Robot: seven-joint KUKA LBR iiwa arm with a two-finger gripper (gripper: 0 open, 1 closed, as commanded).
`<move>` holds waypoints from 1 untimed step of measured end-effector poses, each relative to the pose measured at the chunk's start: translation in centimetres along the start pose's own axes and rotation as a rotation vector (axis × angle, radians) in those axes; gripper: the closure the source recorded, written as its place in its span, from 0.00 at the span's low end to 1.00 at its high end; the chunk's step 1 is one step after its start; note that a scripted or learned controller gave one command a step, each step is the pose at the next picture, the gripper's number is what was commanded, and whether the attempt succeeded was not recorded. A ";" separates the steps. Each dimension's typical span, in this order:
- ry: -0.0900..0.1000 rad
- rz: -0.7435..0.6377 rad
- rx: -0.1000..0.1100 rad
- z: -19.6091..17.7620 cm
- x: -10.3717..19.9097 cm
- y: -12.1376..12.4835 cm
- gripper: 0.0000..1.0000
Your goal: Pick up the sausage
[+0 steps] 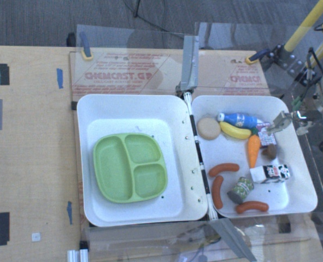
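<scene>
Three red-brown sausages lie in the right bin (298, 146): one (223, 169) near the middle left, one (217, 191) lengthwise by the left wall, and one (252, 206) at the front. My gripper (282, 122) hangs over the bin's far right part, above a pinkish packet (266, 136) and well away from all three sausages. Nothing is seen held in it.
The right bin also holds a round bun (208, 127), a banana (235, 130), a blue bottle (239, 119), a carrot (252, 149), a small can (241, 189), a milk carton (270, 173) and a brown lump (269, 150). A green divided plate (130, 167) lies in the left bin (90, 119).
</scene>
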State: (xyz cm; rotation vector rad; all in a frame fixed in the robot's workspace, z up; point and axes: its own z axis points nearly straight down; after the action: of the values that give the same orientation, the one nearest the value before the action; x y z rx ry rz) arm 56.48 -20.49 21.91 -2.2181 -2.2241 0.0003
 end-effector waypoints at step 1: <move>-0.001 0.037 -0.006 13.3 7.5 -2.7 0.00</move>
State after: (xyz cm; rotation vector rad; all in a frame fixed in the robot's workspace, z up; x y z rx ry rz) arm 53.78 -12.99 8.65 -2.2619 -2.1864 -0.0053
